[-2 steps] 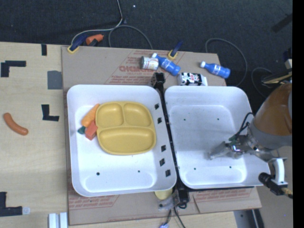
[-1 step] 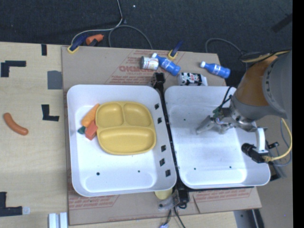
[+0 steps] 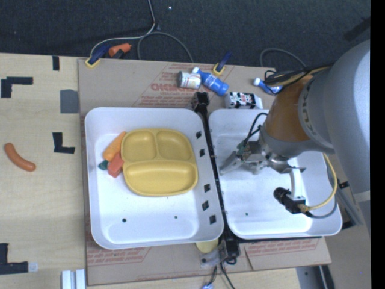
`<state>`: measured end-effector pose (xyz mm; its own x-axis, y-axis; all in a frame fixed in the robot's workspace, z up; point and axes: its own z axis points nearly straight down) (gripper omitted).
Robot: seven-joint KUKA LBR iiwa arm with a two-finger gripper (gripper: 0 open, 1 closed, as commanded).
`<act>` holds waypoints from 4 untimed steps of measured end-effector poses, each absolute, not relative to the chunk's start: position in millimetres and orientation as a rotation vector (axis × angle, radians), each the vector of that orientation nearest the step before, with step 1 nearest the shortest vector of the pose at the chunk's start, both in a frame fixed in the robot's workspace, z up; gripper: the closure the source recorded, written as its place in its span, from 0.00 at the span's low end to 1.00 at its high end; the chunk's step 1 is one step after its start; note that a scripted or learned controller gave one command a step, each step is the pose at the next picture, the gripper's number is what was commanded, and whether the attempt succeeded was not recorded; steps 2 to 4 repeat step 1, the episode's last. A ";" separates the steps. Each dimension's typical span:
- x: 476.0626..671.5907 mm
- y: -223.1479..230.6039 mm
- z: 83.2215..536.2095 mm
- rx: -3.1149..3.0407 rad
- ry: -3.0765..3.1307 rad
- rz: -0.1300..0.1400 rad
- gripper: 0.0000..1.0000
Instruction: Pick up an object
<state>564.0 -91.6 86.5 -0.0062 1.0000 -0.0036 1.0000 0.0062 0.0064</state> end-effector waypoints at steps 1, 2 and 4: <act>623.2 -101.4 99.3 2.216 2.221 0.003 0.00; 623.2 -101.4 99.3 2.216 2.221 0.003 0.00; 623.2 -101.4 99.3 2.216 2.221 0.003 0.00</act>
